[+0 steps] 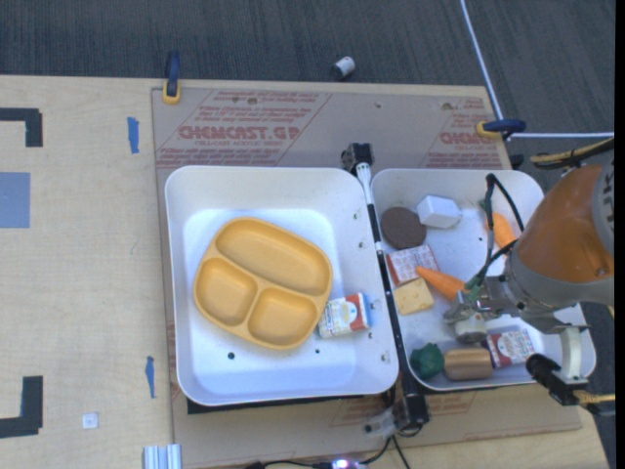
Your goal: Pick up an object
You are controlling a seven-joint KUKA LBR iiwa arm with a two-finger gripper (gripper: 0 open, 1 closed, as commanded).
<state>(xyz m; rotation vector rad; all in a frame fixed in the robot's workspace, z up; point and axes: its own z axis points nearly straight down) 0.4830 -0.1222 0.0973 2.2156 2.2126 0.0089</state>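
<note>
- the cardboard sheet (pixel 244 125) under both bins carries red printing; "chemcast gp" can be read at upper left, repeated partly at upper right, and the smaller lines are too fine to read.
- the left bin (pixel 195 189) holds a yellow three-compartment tray (pixel 262 279) and, just beside the tray's lower right corner, a small carton (pixel 346 316) with a white, red and green label; its writing is too small to read.
- the right bin (pixel 391 186) holds a dark brown round disc (pixel 402 228), a white block (pixel 438 210), a red-and-white checked packet (pixel 411 263), a carrot (pixel 441 282), a pale yellow cheese-like slab (pixel 412 298), a green object (pixel 426 361) touching a brown cylinder (pixel 467 363), and a red-labelled packet (pixel 510 345) whose print is unreadable.
- the arm enters from the right with its orange band (pixel 571 228) over the right bin's far side, part of an orange object (pixel 501 229) showing beside it.
- the end effector (pixel 471 311) sits low in the right bin, right of the carrot and slab and above the brown cylinder; whether it is open, closed or gripping anything cannot be told.
- a blue clamp (pixel 500 125) and a yellow-and-blue clamp (pixel 172 78) pin the sheet to the worktop (pixel 78 262).
</note>
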